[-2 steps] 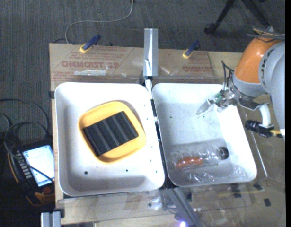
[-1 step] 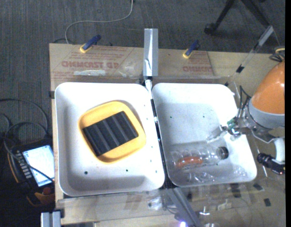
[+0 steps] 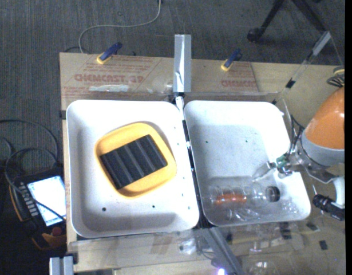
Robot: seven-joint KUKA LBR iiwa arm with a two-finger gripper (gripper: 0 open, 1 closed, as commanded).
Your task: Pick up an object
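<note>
A yellow object with a black ribbed top (image 3: pixel 135 159) lies in the middle of the left bin (image 3: pixel 84 205). A clear plastic bottle (image 3: pixel 244 198) lies on its side near the front of the right bin (image 3: pixel 233 125); it has an orange patch toward its left end and a dark cap at its right end. My gripper (image 3: pixel 274 168) hangs low at the right bin's right side, just above and behind the bottle's cap end. The orange-banded wrist (image 3: pixel 330 128) rises behind it. Nothing shows held in the gripper.
A cardboard sheet (image 3: pixel 130 73) lies behind the bins with two blue-and-yellow clamps (image 3: pixel 109 52) on it. A metal post (image 3: pixel 182 62) stands at the divide between the bins. Cables and a small lit screen (image 3: pixel 44 196) lie on the floor at left.
</note>
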